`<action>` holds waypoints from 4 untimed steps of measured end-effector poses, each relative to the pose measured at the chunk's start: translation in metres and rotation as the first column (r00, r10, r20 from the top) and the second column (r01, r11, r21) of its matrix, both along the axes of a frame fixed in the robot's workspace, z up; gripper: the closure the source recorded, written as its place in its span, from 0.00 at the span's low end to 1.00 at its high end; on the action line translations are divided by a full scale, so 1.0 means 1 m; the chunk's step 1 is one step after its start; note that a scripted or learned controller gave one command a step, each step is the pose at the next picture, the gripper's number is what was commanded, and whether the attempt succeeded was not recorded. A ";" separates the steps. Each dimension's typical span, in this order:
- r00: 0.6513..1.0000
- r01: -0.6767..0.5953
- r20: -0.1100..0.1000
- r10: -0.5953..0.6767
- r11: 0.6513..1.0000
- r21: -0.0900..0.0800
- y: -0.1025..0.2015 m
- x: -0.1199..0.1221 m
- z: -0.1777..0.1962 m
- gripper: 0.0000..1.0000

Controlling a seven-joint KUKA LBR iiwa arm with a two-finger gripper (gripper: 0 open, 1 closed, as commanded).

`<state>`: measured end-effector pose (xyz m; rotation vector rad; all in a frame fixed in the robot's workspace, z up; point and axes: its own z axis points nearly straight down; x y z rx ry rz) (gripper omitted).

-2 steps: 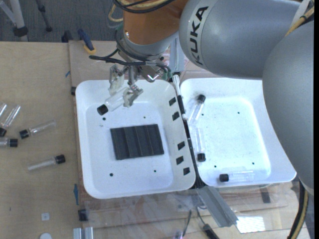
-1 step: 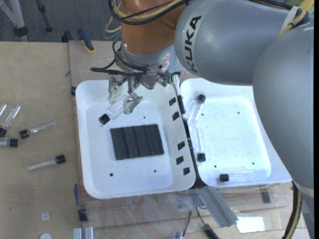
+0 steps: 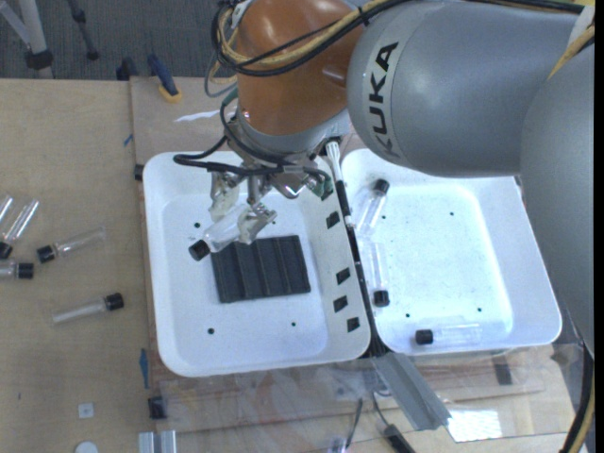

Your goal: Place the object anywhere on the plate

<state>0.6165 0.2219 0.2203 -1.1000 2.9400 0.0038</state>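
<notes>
Loose vials (image 3: 83, 308) are lying on the surface (image 3: 66, 177) to the left of the bins. In the left bin (image 3: 179, 343), the end effector (image 3: 247, 213) is hanging just over the upper left corner of the plate (image 3: 262, 268), a dark ribbed slab lying flat on the bin floor. A vial (image 3: 219, 235), clear with a black cap, is sitting at its fingertips, slanting down to the left, the cap end sticking out beyond the plate's edge; the fingers appear to be closing around its clear barrel, though the wrist is hiding how wide they are standing. Judged by its look, the vial is light, rigid, smooth and round, so it is likely slippery, prone to rolling, and breakable if glass; mid-barrel, across its width, is the best place to grip. In the right bin (image 3: 528, 328), three more vials (image 3: 370, 208) are lying along the left wall and the near edge.
</notes>
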 end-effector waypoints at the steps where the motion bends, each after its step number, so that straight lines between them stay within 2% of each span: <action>1: 0.998 0.055 0.005 -0.055 0.998 0.003 -0.002 0.048 0.001 1.00; 2: 0.992 0.128 0.000 -0.128 0.992 0.000 -0.001 0.009 -0.009 1.00; 3: 0.962 0.272 0.005 -0.272 0.962 0.003 0.002 0.051 0.001 1.00; 4: 0.997 -0.082 0.001 0.082 0.997 0.000 0.004 0.050 -0.010 1.00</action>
